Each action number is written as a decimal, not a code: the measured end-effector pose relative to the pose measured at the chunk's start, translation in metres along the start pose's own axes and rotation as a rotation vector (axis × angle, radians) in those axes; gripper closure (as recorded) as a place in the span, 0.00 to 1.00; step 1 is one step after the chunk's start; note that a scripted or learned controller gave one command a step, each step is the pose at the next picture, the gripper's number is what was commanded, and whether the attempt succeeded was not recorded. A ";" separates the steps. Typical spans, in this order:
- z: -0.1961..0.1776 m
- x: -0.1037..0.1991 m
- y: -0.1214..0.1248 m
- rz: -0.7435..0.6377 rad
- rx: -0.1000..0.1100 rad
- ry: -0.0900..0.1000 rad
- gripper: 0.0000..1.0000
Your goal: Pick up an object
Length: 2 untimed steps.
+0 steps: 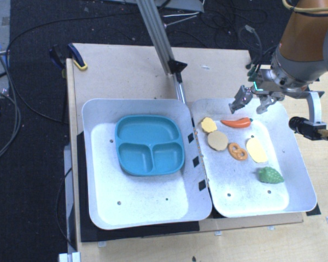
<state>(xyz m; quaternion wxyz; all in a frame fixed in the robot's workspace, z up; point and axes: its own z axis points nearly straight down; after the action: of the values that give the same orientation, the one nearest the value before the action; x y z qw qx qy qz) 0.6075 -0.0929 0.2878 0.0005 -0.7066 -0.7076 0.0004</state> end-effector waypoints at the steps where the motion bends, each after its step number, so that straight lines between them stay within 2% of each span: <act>1: -0.001 0.000 0.000 0.000 -0.001 0.000 0.00; 2: 0.061 -0.006 0.003 0.003 0.003 0.000 0.00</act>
<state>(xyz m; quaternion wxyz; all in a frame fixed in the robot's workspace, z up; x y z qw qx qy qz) 0.6109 -0.0985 0.2268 0.0016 -0.7075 -0.7067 0.0018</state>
